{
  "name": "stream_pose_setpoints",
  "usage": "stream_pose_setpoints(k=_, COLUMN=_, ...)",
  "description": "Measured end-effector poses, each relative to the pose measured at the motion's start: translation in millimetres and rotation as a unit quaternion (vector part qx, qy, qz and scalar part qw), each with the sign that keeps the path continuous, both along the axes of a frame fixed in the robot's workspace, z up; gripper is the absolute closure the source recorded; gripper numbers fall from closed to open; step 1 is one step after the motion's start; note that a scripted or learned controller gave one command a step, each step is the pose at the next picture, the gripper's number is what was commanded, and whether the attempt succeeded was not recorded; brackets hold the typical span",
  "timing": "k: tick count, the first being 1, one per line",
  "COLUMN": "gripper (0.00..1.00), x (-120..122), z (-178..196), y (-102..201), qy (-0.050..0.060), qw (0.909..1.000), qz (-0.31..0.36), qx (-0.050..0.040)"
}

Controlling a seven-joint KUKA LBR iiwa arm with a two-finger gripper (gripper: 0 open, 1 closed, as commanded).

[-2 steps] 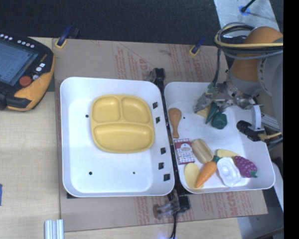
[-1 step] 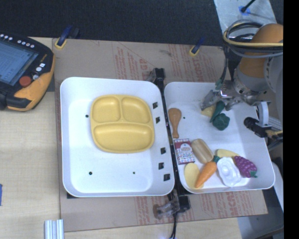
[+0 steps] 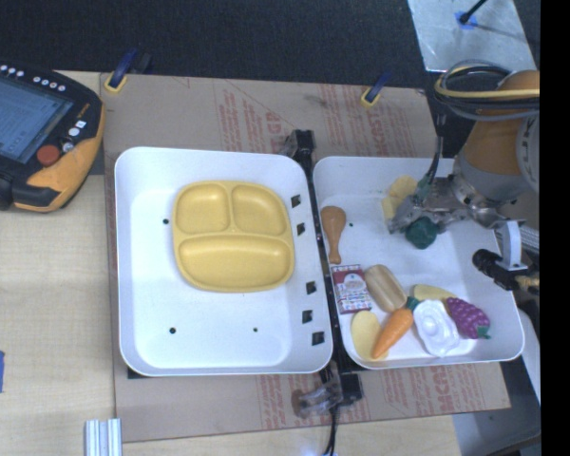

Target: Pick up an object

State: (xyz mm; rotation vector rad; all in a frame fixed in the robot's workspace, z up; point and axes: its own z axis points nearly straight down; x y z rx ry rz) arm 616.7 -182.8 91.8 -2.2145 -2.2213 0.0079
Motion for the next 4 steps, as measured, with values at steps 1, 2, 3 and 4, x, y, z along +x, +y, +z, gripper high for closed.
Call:
stream_pose_setpoints(k=1, gripper=1.0, x=2, z=11, y=-1, qy=-0.002, qw=1.0, qz=0.001, qx=-0.0008)
stream_pose_setpoints(k=2, gripper=0.0, x=2, z=11, y=-1, qy=-0.001, qw=1.0, qz=0.001, qx=-0.001)
stream_pose_setpoints(k=3, gripper=0.0, x=-55, z=-1, y=8, qy=0.001, qw=1.0, qz=0.001, qx=0.0006)
stream_pose_setpoints(k=4, gripper=1.0, x=-53, z=11, y=6, qy=-0.001, qw=1.0, qz=0.0, qx=-0.0006)
